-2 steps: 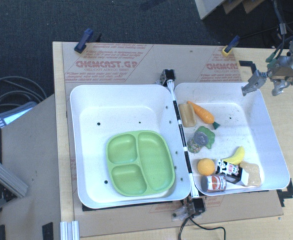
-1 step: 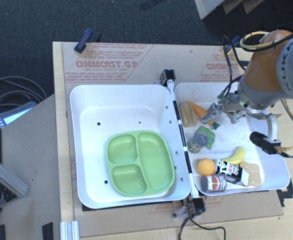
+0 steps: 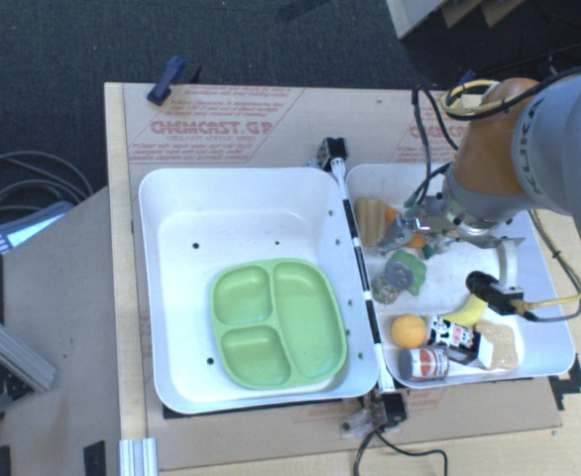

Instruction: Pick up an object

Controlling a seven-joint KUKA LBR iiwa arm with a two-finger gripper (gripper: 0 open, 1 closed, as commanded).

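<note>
Arm (image 3: 509, 152) over right bin (image 3: 558, 350) beside orange ball (image 3: 406, 330)

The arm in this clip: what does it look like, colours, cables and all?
The arm is bulky, rounded and grey, with an orange band above the wrist. Thin black cables loop beside that band, with a yellowish one near its top. The gripper is a small metallic, grey assembly.

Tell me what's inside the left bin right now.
The left bin holds just a green divided tray, lying flat toward its front. Whatever lies beneath the tray is covered.
</note>
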